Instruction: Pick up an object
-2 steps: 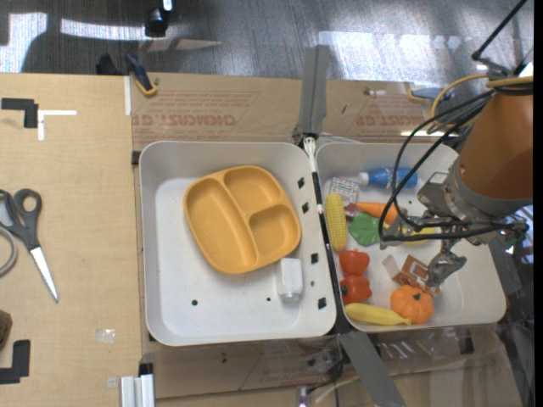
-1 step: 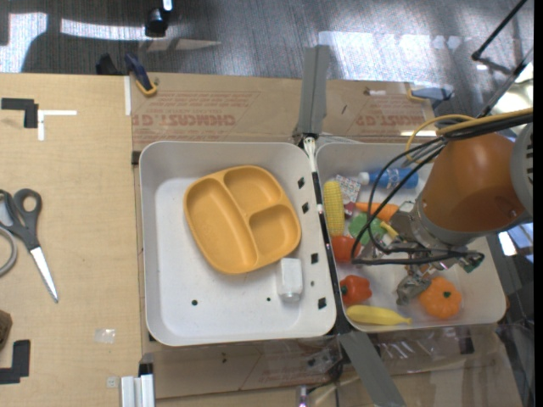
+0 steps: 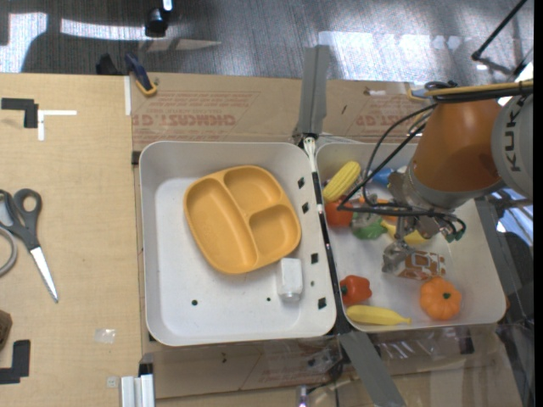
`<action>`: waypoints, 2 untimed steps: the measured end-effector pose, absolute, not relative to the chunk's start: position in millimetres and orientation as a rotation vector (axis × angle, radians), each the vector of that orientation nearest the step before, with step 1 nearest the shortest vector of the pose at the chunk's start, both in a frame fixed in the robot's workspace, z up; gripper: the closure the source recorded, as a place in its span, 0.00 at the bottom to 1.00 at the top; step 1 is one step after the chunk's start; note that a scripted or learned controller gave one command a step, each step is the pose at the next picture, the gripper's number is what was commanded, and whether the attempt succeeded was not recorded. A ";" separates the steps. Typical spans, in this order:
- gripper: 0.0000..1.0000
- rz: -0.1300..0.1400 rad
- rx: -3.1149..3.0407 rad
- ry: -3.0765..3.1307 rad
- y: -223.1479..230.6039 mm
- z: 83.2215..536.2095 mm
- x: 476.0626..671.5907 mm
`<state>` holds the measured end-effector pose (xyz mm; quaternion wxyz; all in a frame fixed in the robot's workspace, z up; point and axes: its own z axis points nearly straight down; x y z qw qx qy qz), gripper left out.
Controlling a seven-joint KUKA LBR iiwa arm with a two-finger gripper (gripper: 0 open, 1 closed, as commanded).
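On the arm point(image 3: 509, 147), letters "KU" show

Fixed overhead camera; slanted down on both bins point(image 3: 153, 253)

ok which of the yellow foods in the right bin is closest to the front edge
The banana, lying flat by the front wall between the red pepper and the orange. The corn sits at the back.
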<state>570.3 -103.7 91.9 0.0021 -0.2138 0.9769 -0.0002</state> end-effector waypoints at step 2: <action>1.00 -0.001 -0.607 3.073 -134.0 101.2 576.1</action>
